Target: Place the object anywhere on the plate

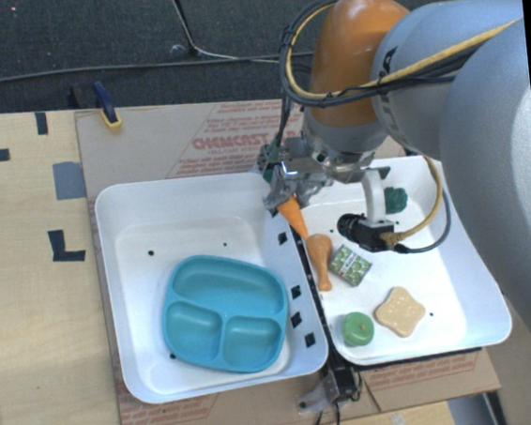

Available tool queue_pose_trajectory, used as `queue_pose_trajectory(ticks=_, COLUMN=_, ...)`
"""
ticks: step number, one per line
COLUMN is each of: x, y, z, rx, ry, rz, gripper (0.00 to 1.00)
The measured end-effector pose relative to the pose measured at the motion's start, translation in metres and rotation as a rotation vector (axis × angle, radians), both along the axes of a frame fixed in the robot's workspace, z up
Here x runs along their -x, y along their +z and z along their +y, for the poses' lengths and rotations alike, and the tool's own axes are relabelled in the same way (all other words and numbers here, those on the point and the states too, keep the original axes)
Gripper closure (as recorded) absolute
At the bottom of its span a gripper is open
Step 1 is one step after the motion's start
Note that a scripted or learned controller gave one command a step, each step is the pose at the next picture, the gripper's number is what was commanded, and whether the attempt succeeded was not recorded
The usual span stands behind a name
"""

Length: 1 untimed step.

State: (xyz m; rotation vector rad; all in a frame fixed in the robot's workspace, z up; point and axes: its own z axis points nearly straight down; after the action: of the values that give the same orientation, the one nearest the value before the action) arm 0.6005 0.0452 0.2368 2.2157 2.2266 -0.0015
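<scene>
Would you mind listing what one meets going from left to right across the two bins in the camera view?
Blue plate → orange carrot → green patterned packet → tan cracker-shaped piece.

Light: falling evenly, bright | glare: showing on white bins (121,269) | shadows: staying soft | focus: running slightly soft

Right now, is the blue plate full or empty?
Empty. The blue plate in the left bin shows three bare compartments; the toy food sits in the right bin.
</scene>
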Motion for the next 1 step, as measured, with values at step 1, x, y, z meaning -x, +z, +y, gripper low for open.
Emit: queue_pose_trajectory(ticks=1, x=-0.0247, y=-0.0059, z=0.0527, rx=-0.001, ry=0.000, rz=0.000, gripper=1.00)
